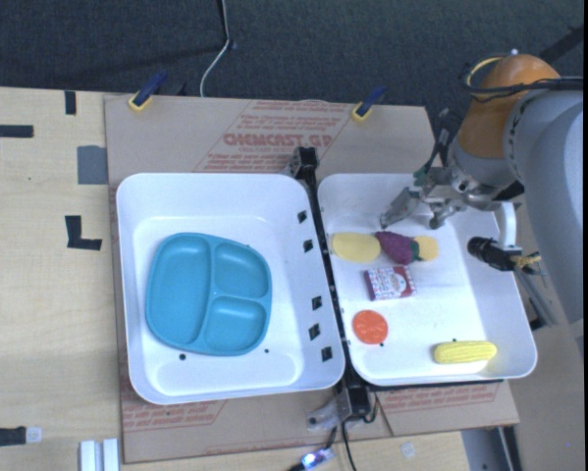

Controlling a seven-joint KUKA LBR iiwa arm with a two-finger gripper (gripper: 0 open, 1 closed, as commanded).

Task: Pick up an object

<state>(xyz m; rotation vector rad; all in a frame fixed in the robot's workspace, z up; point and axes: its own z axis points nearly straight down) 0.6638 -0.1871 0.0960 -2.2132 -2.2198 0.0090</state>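
Note:
My gripper hangs over the far part of the right bin, its two fingers spread apart and open, with nothing between them. Just below it lies a purple eggplant-like toy, beside a yellow lemon-shaped piece on its left and a small yellow piece on its right. A red and white packet lies below those. An orange round piece sits near the bin's front left, and a yellow corn cob lies at the front right.
The left bin holds a blue divided plate. A black divider with clips runs between the bins. The arm's grey body and orange band fill the upper right, overhanging the right bin's far edge.

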